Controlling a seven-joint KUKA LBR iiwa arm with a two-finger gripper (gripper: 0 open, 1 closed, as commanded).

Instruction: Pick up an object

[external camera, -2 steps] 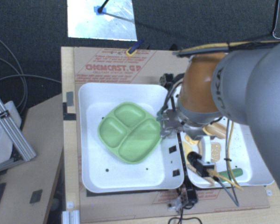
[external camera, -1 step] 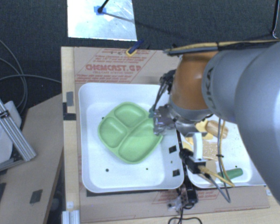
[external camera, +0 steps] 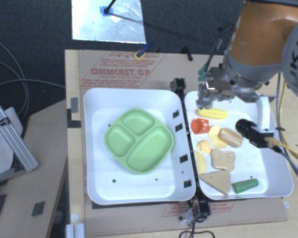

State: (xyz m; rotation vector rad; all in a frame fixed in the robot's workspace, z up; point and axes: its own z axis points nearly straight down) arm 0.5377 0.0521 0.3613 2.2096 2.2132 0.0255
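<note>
Gripper (external camera: 205, 102) hangs low over the far end of the right bin (external camera: 270, 170), at the end of the grey and orange arm (external camera: 260, 31) that reaches in from the right. Whether it is open or closed cannot be told from this angle, and nothing can be seen held in it. Just below it, at the near side of its tip, lies a yellow corn-like piece (external camera: 213, 114), which looks like the most likely target; whether the gripper touches it is unclear. Close by in the same bin are a red piece (external camera: 199, 126), a round yellow piece (external camera: 216, 136), a tan roll (external camera: 232, 137), a small orange piece (external camera: 204, 147), a slice of toast (external camera: 223, 159), a tan wedge (external camera: 216, 181) and a green cylinder (external camera: 245, 185), all resting on the bin floor. The left bin (external camera: 99, 182) holds a green divided plate (external camera: 139, 140), well apart from the gripper. As a judgement, the task is in its early part: the arm is placed above a cluster of objects, but no object is lifted or visibly gripped. What remains is to close on one piece, most plausibly the yellow one, and raise it clear of the bin. The pieces lie near each other, so a grasp could nudge a neighbour.
</note>
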